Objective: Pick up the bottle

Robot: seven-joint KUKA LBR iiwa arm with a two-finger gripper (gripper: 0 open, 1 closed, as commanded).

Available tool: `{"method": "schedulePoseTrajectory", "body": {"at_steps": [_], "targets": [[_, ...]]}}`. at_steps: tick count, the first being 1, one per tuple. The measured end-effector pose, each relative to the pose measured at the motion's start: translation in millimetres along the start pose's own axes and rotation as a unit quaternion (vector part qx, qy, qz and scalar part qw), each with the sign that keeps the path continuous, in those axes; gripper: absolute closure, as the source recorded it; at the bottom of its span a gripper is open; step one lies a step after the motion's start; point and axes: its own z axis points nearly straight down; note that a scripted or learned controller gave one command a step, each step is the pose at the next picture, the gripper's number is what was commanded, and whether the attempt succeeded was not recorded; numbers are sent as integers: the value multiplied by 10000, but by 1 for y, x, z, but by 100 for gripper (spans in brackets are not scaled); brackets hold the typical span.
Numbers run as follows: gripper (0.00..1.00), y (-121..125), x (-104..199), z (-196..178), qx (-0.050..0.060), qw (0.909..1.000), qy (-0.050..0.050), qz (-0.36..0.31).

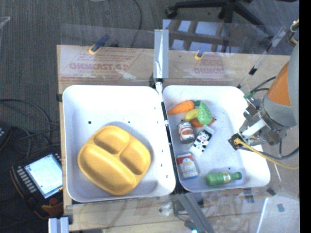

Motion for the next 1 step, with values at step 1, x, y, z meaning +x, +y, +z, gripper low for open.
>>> {"method": "schedulePoseTrajectory", "body": {"at_steps": [1], "targets": [[100,14,-31,-43,-1,9923,2,1239]]}}
